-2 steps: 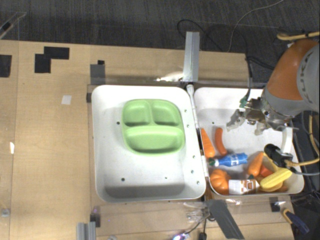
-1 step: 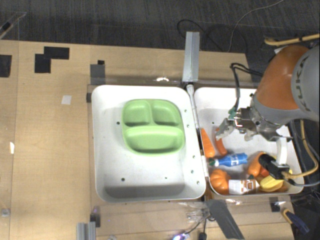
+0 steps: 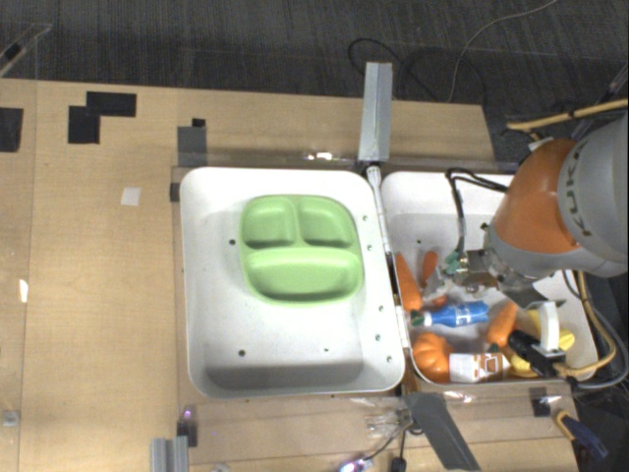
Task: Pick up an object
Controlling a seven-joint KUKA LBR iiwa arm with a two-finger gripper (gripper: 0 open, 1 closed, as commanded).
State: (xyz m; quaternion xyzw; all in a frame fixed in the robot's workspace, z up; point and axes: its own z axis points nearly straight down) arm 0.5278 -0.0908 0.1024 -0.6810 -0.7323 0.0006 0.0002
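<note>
The pincer [image 3: 462, 275], its grip state impossible to tell, hangs low in the right bin [image 3: 418, 200], just above a blue-and-white bottle [image 3: 454, 316] that lies among carrots [image 3: 407, 283] beside the green divided tray [image 3: 299, 247] in the left bin [image 3: 211, 264].

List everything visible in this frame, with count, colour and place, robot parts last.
bins: two, white, side by side on the bench
divided tray: one, green, left bin
carrots: about three, orange, right bin
bottle: one, blue and white, right bin, lying down
pumpkin: one, orange, right bin's near corner
brown bottle: one, brown with white label, right bin's near edge
banana: one, yellow, right bin
arm: one, grey with orange band, over right bin
claw: one, dark, low among the items
</note>
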